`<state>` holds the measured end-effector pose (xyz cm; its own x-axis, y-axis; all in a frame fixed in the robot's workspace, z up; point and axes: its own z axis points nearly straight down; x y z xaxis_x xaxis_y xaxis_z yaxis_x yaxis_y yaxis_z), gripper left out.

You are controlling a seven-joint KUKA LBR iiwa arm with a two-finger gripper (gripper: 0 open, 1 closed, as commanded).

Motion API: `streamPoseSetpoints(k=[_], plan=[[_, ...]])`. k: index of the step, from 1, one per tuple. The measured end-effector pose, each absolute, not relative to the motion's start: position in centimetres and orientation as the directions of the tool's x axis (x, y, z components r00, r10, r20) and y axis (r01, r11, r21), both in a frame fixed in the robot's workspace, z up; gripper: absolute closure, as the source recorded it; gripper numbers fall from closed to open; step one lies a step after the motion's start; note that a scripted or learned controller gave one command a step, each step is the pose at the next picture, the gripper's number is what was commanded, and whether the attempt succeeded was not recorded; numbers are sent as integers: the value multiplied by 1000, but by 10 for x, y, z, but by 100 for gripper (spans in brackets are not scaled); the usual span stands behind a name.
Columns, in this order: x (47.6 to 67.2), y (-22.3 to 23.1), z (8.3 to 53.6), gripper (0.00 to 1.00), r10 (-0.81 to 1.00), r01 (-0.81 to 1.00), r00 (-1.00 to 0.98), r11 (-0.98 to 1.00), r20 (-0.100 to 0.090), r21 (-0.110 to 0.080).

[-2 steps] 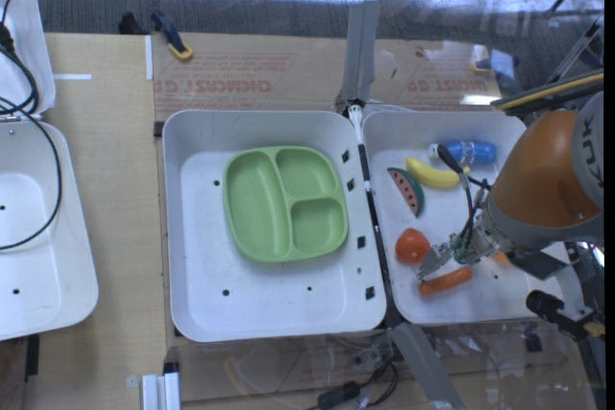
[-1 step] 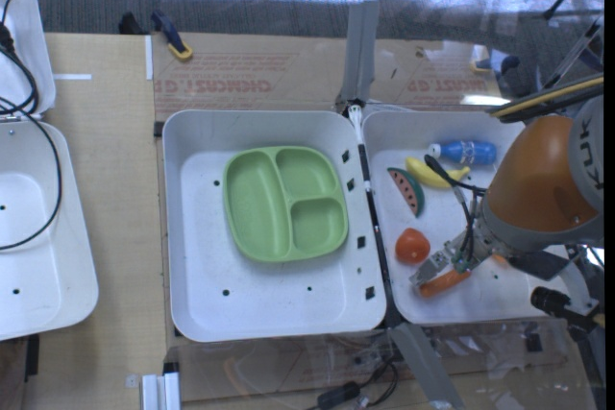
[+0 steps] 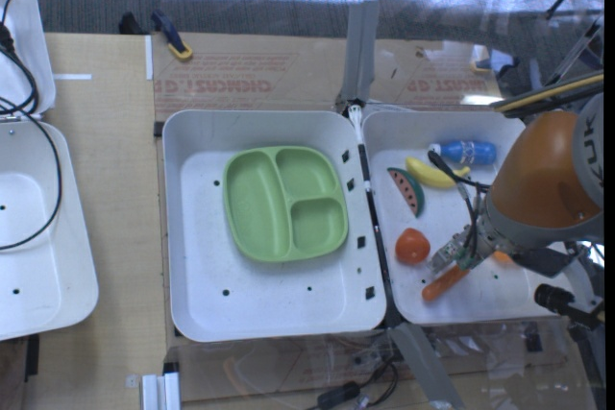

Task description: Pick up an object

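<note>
The right bin (image 3: 423, 307) contains, nearest first, an orange carrot (image 3: 442, 283), then a red tomato (image 3: 412, 246). The tool (image 3: 459, 253) sits low over the carrot's far end; whether it is released or clenched cannot be told. Farther back lie a watermelon slice (image 3: 407, 189), a banana (image 3: 431, 173) and a blue bottle (image 3: 465, 152). The left bin (image 3: 192, 302) holds a green divided plate (image 3: 284, 203).

1. Two bins sit side by side on the counter (image 3: 106, 62): the left bin (image 3: 192, 302) at 9 o'clock, the right bin (image 3: 404, 302) at 3.
2. A tray (image 3: 285, 203) lies in the left bin.
3. The right bin holds a bottle (image 3: 465, 152) at 12, a banana (image 3: 430, 173) just below it, a melon slice (image 3: 407, 190) at 10, a tomato (image 3: 412, 246) at 8 and a carrot (image 3: 442, 283) at 6.
4. The claw (image 3: 459, 252) is just above the carrot, right of the tomato.
</note>
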<state>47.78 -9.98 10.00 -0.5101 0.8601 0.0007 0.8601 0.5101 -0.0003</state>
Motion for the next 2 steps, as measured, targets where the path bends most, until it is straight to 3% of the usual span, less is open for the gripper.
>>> streamPoseSetpoints(k=[1,2], plan=[[476,-120,90,100,995,995,-105,105,0,-3],[476,-120,90,0,995,995,-104,104,0,-3]])
